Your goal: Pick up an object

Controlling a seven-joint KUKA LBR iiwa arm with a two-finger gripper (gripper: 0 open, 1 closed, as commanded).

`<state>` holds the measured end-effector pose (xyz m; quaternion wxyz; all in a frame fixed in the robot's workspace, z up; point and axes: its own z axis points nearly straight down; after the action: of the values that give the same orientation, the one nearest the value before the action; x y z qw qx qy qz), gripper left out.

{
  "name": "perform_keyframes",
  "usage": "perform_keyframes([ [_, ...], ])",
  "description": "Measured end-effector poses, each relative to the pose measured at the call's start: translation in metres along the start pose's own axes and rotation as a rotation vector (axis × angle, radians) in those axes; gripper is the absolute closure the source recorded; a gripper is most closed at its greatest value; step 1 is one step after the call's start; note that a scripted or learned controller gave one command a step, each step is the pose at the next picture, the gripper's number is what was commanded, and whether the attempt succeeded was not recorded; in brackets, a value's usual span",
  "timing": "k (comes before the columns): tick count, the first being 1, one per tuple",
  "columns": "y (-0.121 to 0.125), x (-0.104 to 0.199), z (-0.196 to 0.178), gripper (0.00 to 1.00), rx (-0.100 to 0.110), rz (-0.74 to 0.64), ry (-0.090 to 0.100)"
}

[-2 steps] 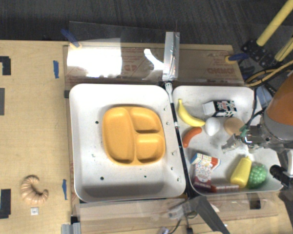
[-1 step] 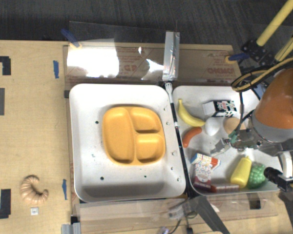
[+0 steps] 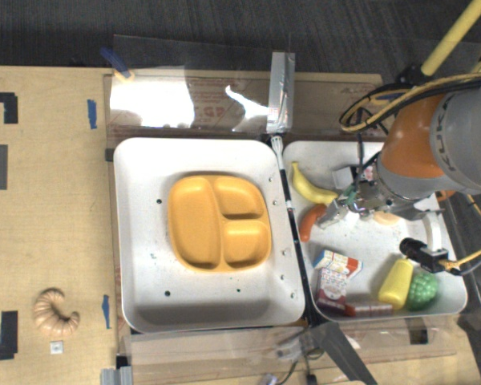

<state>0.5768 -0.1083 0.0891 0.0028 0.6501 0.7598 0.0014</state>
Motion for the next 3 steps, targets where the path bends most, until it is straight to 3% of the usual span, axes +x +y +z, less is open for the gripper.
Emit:
perform_keyframes([
  [1, 0.002, 0.000, -0.012, 1.00, -0.005, -0.002, -0.002],
  [2, 0.034, -0.103, -0.007, 1.00, 0.002, -0.205, 0.000],
  [3, -0.059, -0.111, 0.001, 1.00, 0.003, -0.289, -0.001],
])
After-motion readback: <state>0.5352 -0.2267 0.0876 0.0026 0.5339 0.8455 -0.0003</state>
